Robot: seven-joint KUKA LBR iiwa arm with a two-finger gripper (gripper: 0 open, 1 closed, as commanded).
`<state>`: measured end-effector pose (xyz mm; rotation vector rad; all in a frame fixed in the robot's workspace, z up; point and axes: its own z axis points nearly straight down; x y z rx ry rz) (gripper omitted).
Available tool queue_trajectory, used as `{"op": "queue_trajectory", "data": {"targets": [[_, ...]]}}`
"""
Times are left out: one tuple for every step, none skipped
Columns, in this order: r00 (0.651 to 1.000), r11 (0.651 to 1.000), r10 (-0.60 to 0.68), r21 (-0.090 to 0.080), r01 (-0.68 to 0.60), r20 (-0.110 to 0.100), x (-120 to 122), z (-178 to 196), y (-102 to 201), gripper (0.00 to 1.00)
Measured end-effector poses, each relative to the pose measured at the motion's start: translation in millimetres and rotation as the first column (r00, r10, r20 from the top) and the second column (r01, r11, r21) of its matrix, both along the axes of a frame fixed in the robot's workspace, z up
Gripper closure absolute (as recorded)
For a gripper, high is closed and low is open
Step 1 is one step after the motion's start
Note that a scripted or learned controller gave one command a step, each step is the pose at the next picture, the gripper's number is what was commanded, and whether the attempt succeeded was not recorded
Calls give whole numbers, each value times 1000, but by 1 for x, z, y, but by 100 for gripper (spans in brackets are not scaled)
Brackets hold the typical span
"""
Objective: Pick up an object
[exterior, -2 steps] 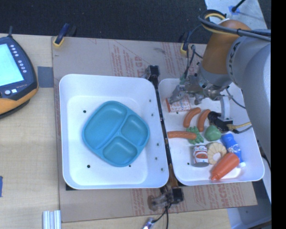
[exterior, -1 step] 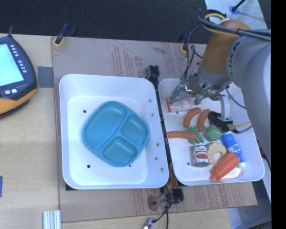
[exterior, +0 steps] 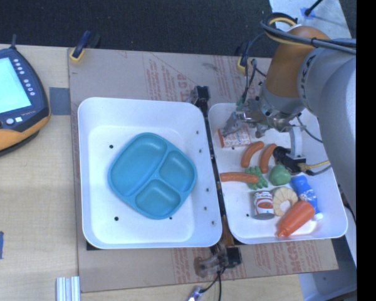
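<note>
Claw (exterior: 245,125) over right white bin (exterior: 336,229) far corner; finger state: cannot tell. Two orange plastic sausages (exterior: 259,153) just beside. Descend vertical, centre on one.

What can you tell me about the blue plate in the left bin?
The blue plate is a rounded-square, plastic-looking tray with three moulded compartments: one large, two smaller. It lies flat and right side up, turned at an angle, near the middle of the left white bin, resting on its floor. Nothing sits in it or touches it.
</note>
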<state>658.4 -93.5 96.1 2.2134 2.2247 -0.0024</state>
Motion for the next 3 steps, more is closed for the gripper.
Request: {"op": "queue_trajectory", "data": {"targets": [[1000,1000,-1,1,1,-1,-4,0,0,0],[1000,1000,1,1,-1,0,0,0,0,0],[1000,1000,0,2,0,1,0,0,-4,0]]}}
